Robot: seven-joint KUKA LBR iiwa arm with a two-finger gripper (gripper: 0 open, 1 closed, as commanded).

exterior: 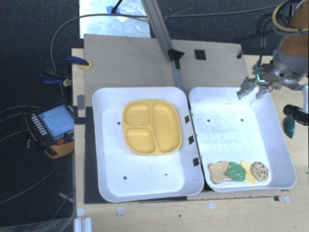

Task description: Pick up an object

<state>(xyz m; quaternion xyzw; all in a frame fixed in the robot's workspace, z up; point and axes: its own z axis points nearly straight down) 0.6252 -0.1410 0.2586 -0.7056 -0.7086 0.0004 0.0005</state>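
A: From the camera view, where's the claw (253, 87)?

B: Over the far rim of the right bin (231, 124), fingers spread apart with nothing between them. The toy food sits well away in that bin's near corner: a toast slice (218, 172), a green leaf (236, 171), a yellow piece (248, 173) and a cookie (259, 170).

A: And the left bin (108, 178)?

B: It bears a yellow divided plate (151, 126).

A: What might go wrong?

B: The pieces touch and lie flat, so I'd guess the fingers could scatter them, or strike the near wall.
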